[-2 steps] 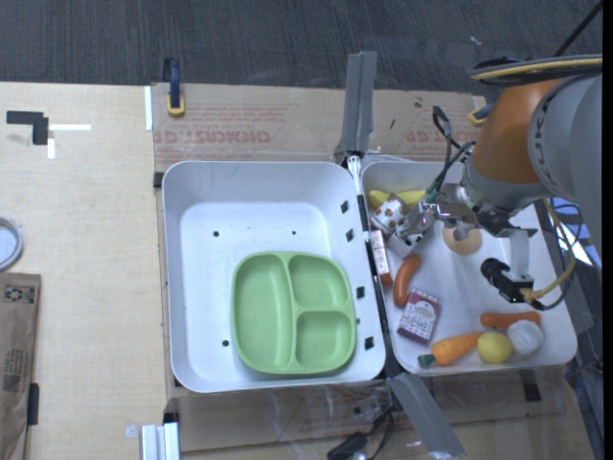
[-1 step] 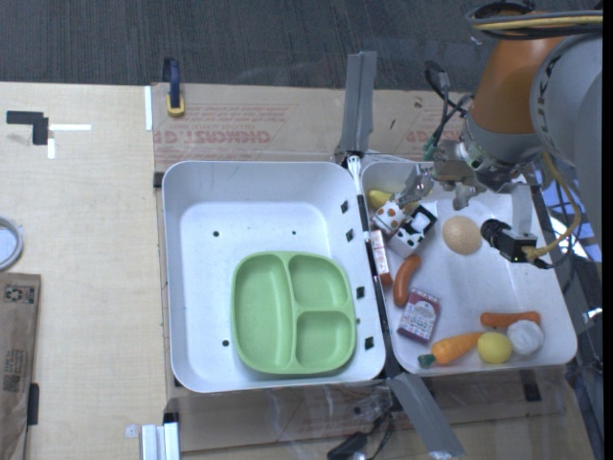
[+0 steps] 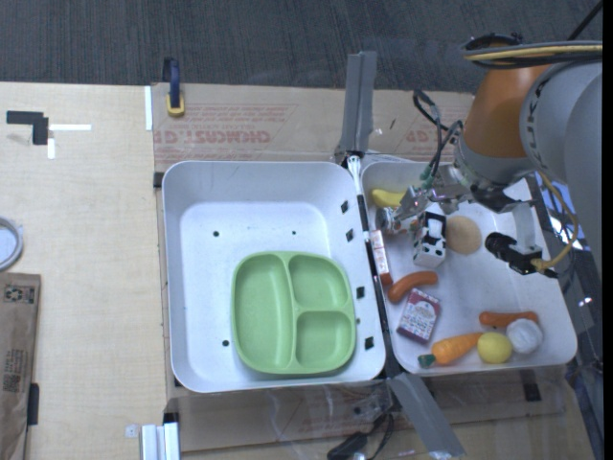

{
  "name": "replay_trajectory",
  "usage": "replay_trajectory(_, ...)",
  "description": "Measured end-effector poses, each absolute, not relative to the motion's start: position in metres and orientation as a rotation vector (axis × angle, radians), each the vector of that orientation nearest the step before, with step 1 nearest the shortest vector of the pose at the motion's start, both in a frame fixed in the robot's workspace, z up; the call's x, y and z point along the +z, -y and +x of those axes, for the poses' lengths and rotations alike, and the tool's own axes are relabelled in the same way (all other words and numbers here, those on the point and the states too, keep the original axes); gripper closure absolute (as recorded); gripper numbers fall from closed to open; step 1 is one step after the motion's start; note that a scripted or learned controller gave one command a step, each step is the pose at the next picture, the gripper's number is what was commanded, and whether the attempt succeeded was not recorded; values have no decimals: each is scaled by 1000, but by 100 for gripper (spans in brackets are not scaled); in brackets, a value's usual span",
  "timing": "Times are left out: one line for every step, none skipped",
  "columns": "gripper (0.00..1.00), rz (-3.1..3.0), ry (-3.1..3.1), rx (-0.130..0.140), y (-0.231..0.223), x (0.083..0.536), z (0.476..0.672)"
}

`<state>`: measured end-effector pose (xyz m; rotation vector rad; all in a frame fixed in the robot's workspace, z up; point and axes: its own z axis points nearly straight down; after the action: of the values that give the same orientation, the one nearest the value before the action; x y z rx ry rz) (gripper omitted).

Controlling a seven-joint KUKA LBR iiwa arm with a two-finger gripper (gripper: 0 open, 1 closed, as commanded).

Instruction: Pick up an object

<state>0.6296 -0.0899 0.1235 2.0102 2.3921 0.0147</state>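
Note:
My gripper (image 3: 410,207) hangs low over the back left part of the right bin (image 3: 560,353), under the orange-banded wrist. A yellow banana-like piece (image 3: 385,197) lies just left of it. A black-and-white cow toy (image 3: 431,241) stands just below and right of it, next to a beige egg (image 3: 465,235). Nearer the front lie a red sausage (image 3: 414,283), a red box (image 3: 419,315), a carrot (image 3: 455,348), a yellow lemon (image 3: 494,348) and a white ball (image 3: 524,333). I see nothing held in the gripper.
The left bin (image 3: 192,218) holds a green divided plate (image 3: 292,311). A grey divider post (image 3: 358,103) rises between the bins at the back. A black fitting with cables (image 3: 512,253) hangs off the arm over the right bin.

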Motion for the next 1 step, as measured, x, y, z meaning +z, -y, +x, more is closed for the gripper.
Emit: replay_trajectory(0,2082,-2352,-3,120,92,606)
